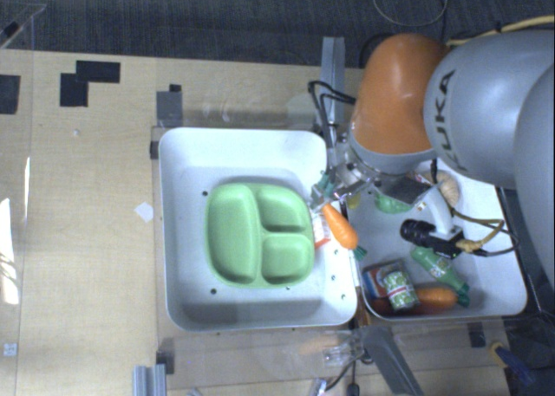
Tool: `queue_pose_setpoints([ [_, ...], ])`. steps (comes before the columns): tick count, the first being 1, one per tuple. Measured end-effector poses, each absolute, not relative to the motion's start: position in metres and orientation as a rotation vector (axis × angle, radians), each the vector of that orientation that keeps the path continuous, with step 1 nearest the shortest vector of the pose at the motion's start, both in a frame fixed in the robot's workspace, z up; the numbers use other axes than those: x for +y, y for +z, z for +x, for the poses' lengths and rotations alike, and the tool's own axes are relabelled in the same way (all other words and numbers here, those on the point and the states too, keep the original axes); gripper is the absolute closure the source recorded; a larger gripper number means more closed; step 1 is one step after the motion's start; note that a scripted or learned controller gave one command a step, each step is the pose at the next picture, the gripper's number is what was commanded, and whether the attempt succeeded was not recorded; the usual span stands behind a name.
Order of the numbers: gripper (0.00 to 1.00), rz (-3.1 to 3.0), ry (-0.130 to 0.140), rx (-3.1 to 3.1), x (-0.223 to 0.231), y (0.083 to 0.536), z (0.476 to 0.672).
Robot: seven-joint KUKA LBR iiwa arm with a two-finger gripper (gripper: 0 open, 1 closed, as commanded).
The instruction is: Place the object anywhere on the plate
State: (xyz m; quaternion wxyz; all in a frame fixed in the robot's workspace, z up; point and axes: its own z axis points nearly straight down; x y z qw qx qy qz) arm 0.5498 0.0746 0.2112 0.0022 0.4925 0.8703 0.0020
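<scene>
Camera view:
Arm: reaches in from the right, its orange band over the seam between the two bins, wrist pointing down at the left bin's right edge.
Gripper: just under the wrist, low over the rim where the bins meet; the carrot's upper end sits at its tips, so it looks clenched on the carrot, though the contact is small and partly hidden.
Carrot: orange, tilted, hanging across the shared rim, lower end towards the right bin. Likely mid-carry, which would explain why it sits over the rim and not in either bin.
Plate: green, three compartments, lying flat in the middle of the left bin, just left of the carrot but not touching it.
Right bin: holds the leftover clutter, a can, a green bottle and other small pieces, near its front wall.
Progress: carrot not yet on the plate; a short move left should put it above the nearer compartments.
Risk: an end grip on a tilted carrot may slip.
</scene>
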Motion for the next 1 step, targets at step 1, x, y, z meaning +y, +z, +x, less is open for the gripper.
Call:
queue_pose_setpoints([
  [1,0.0,1.545,0.006,2.73,0.0745,0.2112,0.5498],
])
